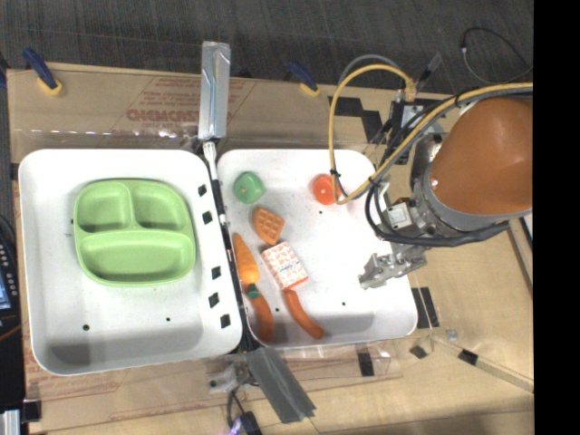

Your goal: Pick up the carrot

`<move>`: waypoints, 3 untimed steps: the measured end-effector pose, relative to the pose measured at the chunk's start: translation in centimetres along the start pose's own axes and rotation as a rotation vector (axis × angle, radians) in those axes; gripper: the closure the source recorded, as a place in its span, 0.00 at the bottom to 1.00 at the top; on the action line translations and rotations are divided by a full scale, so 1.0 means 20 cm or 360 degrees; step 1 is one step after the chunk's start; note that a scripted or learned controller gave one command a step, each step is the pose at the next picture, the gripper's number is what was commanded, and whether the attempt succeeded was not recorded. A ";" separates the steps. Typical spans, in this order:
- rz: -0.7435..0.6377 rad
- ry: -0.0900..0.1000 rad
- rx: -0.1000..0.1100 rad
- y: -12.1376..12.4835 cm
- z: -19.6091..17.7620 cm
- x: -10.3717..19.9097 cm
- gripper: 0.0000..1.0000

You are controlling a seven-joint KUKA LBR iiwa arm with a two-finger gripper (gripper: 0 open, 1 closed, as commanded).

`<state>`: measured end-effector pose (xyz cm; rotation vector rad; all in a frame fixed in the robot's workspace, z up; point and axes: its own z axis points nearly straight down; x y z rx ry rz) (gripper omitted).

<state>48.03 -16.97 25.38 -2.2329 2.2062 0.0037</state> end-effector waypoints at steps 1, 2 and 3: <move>-0.0697 -0.0005 -0.0010 -0.11 0.34 -0.15 1.00; -0.0655 0.0004 0.0002 -0.27 -0.26 0.11 1.00; -0.0850 -0.0006 -0.0010 -0.33 0.01 -0.05 1.00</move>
